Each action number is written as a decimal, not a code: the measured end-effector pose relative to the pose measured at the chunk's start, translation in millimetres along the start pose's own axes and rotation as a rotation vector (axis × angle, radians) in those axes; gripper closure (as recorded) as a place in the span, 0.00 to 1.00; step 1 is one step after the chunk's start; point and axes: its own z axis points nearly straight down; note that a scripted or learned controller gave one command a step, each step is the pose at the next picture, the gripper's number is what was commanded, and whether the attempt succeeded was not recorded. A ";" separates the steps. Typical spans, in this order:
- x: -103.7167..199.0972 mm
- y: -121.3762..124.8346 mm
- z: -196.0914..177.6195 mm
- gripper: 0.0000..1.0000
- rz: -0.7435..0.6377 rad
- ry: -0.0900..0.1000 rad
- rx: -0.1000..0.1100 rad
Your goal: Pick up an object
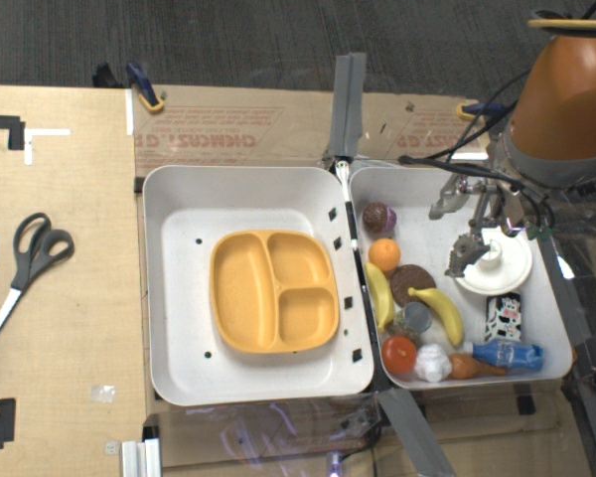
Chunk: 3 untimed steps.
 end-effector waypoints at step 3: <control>56.6 -39.5 135.9 0.00 0.207 -0.002 0.001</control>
